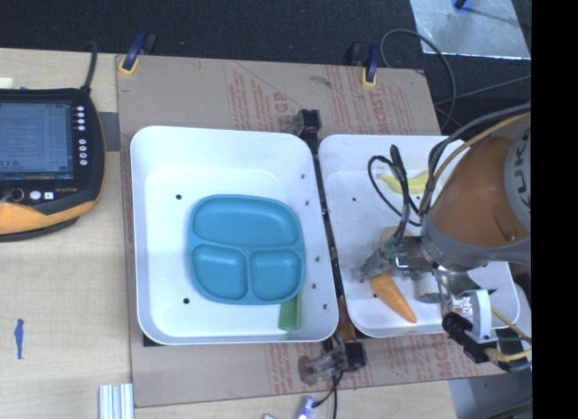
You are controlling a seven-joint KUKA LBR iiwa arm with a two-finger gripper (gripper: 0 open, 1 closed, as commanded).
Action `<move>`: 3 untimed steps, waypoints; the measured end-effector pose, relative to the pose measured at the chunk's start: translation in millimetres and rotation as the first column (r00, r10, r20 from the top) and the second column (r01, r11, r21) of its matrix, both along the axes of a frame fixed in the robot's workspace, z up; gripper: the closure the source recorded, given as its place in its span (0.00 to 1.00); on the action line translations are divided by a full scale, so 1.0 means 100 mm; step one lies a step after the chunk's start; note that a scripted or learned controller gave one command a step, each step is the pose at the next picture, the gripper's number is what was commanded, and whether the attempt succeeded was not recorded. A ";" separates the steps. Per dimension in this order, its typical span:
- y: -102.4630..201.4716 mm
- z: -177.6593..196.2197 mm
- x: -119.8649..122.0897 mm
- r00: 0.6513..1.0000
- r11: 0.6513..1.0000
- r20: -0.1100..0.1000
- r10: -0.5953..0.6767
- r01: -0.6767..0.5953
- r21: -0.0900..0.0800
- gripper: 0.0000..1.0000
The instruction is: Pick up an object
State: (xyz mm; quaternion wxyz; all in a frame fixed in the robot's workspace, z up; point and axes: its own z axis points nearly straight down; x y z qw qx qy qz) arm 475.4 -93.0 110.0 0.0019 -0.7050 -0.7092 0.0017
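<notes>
The tool (pixel 390 262) is down inside the right bin (pixel 354 311), low over its floor near the bin's front edge, with the grey arm (pixel 479 200) and its orange band looming over the bin's right half. Whether the tool is open or closed cannot be told; its metal end is partly hidden by cables and by the wrist. An orange carrot-shaped object (pixel 397 297) lies on the bin floor just in front of the tool, its near end touching or almost touching the metal, and nothing shows it clamped. A yellow object (pixel 404 181), banana-like, lies toward the back of the same bin, partly behind a loop of black cable.

The left bin (pixel 153 318) holds a blue divided plate (pixel 246 247) at its middle and a small green object (pixel 289 315) against its front right corner. On the counter's left edge sits a control pendant (pixel 41 160) with a lit screen.

By this look, the pick is at the reach-and-grasp stage: the tool has a candidate beside it, probably the carrot, but no object is lifted. Securing it and raising it clear of the bin is still left.
</notes>
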 end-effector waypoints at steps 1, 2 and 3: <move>-0.12 -0.19 0.42 1.000 1.000 0.002 0.000 0.000 -0.001 0.00; -0.06 -0.18 0.88 1.000 1.000 0.002 -0.001 0.001 0.000 0.00; -0.08 -0.08 0.88 1.000 1.000 0.000 0.002 -0.002 -0.002 1.00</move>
